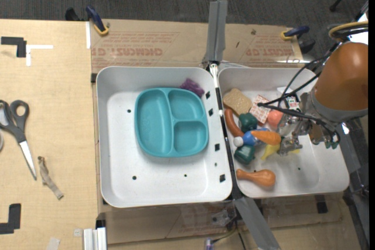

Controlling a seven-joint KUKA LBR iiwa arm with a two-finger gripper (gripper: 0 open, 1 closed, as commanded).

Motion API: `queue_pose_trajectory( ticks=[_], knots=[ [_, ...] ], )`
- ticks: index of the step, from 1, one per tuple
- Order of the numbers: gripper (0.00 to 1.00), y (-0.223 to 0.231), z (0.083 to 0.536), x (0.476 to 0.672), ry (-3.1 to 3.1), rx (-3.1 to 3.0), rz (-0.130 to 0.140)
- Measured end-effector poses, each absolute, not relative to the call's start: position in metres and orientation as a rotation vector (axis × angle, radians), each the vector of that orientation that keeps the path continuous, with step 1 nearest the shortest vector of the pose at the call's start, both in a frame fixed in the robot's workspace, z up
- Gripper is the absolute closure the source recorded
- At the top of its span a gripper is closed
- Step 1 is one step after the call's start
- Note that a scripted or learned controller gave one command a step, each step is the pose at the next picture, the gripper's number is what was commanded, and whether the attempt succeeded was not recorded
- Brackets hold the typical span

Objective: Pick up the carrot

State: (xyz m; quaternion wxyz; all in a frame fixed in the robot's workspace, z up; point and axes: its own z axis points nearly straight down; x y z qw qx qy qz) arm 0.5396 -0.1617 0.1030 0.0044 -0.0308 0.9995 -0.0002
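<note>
From my station I start with the bench [47,126], which carries two white bins side by side. The left bin [117,184] holds one teal divided tray [173,123], lying flat in the middle, and one small purple piece [192,86] wedged against the back wall behind it. I judge the tray is there as a drop-off spot, since its three compartments hold nothing.

The right bin [316,175] holds the clutter, crowded toward its left wall: one tan bread slice [237,100], one red sausage-like piece [231,123], two dark green pieces [246,122], one tan drumstick shape [258,177] lying apart near the front, and a yellow bit [270,151].

The carrot [266,137] lies across the middle of that pile, orange, its narrow end pointing toward the arm. The gripper [288,143] sits low in the bin just beside that end; whether it is apart or together I cannot tell from this slant, and I see nothing clamped in it.

Outside the bins, one pair of scissors [20,132] rests on the bench, well apart.
</note>
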Motion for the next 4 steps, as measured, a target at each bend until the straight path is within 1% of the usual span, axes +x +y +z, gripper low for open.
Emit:
queue_pose_trajectory(
  ticks=[1,2,3,4],
  knots=[
    [0.00,-0.162,0.103,0.540,3.131,-0.096,0.000],
    [0.00,-0.096,0.092,0.492,3.133,-0.191,0.001],
    [0.00,-0.108,0.093,0.569,3.136,0.070,0.001],
    [0.00,-0.101,0.092,0.519,3.133,0.233,0.001]
  ],
)
